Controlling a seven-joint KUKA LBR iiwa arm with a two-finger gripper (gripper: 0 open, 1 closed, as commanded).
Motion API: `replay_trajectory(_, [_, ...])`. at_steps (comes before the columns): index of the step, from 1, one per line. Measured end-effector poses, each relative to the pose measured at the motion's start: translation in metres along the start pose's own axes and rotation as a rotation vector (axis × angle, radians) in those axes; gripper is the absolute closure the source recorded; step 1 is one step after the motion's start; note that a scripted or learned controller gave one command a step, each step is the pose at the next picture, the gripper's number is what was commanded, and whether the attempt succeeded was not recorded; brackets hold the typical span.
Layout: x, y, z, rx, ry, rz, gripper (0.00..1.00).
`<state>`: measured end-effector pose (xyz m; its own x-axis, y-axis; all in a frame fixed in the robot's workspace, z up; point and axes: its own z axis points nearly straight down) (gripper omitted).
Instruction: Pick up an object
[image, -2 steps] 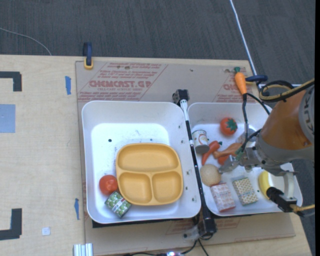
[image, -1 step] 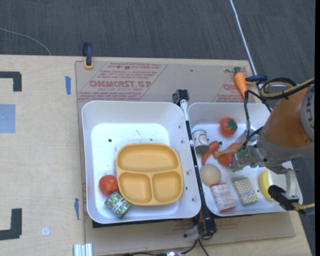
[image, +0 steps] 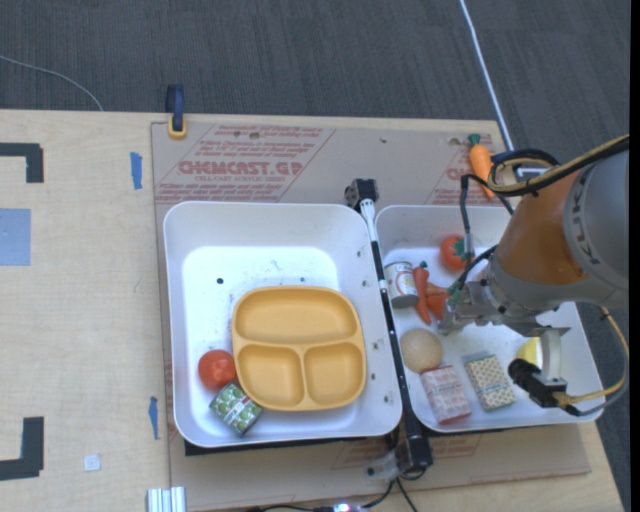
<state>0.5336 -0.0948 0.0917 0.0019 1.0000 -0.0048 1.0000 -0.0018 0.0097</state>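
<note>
While the arm (image: 560, 230) reaches in from the right, I log its wrist low over the right bin (image: 400, 222), with the gripper (image: 453, 312) at that bin's middle. I cannot tell from this view whether the gripper is open, closed, or clamped on anything; the wrist body covers it.

Nearest object to the gripper: a red-orange carrot (image: 430, 297), lying flat on the bin floor just left of the gripper, touching it or nearly so. Its long axis runs roughly from the bin's far side to its near side, slightly tilted, with the near end leaning toward the gripper. I cannot tell which end is the tip.

Other contents of the right bin:
- a tomato (image: 454, 252), beyond the carrot, partly behind a cable;
- a small can (image: 400, 279), just left of the carrot, by the bin's left wall;
- a beige ball (image: 421, 350), on the near side of the carrot;
- a pink packet (image: 445, 392), nearer than the ball, long axis near to far;
- a cracker box (image: 490, 381), just right of the packet;
- a yellow item (image: 530, 352), mostly hidden under the arm.

Left bin (image: 270, 222): a yellow divided tray (image: 298, 347), a red ball (image: 215, 368) touching its left edge, and a green packet (image: 235, 408) at its near-left corner.
</note>
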Motion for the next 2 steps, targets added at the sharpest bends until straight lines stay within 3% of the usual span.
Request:
replay_trajectory(1, [0.006,0.002,0.001,-0.005,0.007,-0.006,0.0])
replay_trajectory(2, [0.0,-0.037,0.001,-0.011,0.0,-0.003,0.0])
